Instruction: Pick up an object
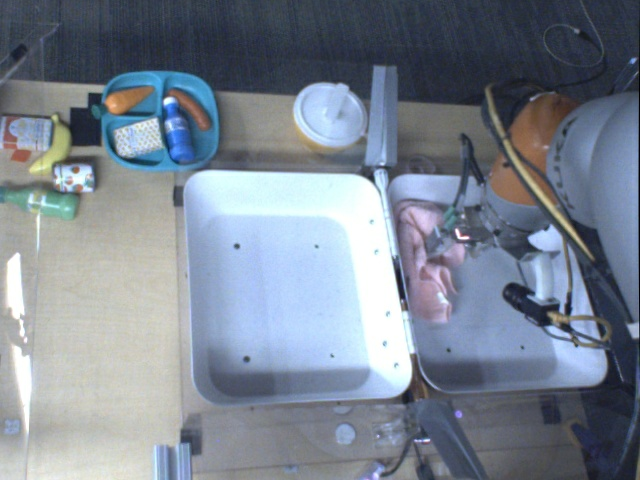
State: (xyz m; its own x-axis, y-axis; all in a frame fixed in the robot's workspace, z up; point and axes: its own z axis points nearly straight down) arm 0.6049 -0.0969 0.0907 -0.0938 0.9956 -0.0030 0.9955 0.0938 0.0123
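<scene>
A: Since the arm comes in from the right, you find the gripper (452, 234) low over the right bin (520, 368), right at the left-hand wall where the pink cloth-like object (428, 278) lies crumpled. That is the only candidate in the right bin, so the placement makes sense.

B: Camera view, same entry. Can you read the fingers?

A: No. You see dark hardware and a small lit spot at the tip, touching or just above the pink object's upper part, but whether the tip is wide, narrow or closed on fabric I cannot tell. Log it as undetermined.

B: And the left bin (290, 288)?

A: Its white floor gives you nothing to pick; the work sits in the right one. The object hugs the divider, so my judgement is that the wall may crowd one finger on the approach.

B: Off-bench items?

A: A blue divided tray (205, 118) with toy food and a lidded white cup (330, 116) sit beyond the bins, out of play.
</scene>
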